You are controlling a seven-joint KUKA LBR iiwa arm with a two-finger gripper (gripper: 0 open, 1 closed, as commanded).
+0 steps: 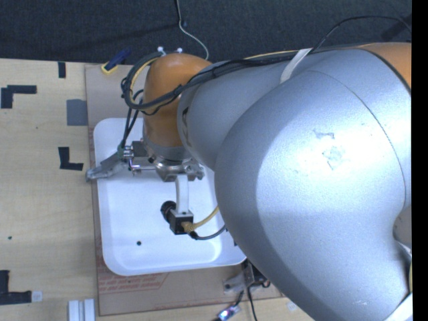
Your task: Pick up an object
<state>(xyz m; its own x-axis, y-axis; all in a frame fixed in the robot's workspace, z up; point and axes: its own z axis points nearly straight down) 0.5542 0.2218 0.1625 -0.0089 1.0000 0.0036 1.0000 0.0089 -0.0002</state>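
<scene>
My gripper (100, 170) hangs below the orange wrist band (167, 92), reaching left over the left rim of the white bin (120, 253). Nothing shows in its grasp. A tiny dark speck (138, 243) lies on the bin floor near the front, well apart from the gripper. The big grey arm hides the right part of this bin and everything to its right.
A blue and yellow item (117, 59) lies on the bench behind the bin. Black tape marks (67, 159) and a grey patch (77, 111) sit on the wooden bench at left. Cardboard (134, 283) lies under the bin's front edge.
</scene>
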